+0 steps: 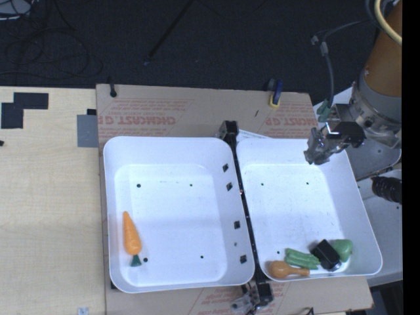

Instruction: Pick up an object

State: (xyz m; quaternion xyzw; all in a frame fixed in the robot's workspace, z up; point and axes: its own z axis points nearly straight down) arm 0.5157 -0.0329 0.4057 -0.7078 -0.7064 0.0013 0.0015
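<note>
Carrot (131, 234) is the single toy in the left bin (167, 151), lying near that bin's 8 o'clock corner with its long axis running roughly 12 to 6 and its green stub at the bottom. One carrot, then, and two bins in all. Moving across the black divider to the right bin (295, 176), four things sit bunched along its near edge at about 5 o'clock: one orange pear-shaped toy (286, 270), one green bean pod (302, 258), one black block (325, 254) and one green rounded piece (342, 247), the block resting against the pod and the rounded piece. Furthest right, the gripper (317, 151) hovers over the far edge of the right bin at about 1 o'clock of it; whether it is open or closed I cannot tell, and nothing is seen held in it. From the gripper the cluster lies toward 6 o'clock, down the length of the same bin, while the carrot lies toward 8 o'clock, well apart and across the divider. My judgement is that the cluster is the nearer target, yet crowded; the carrot lies alone, so a grasp across its narrow width would be cleaner.
</note>
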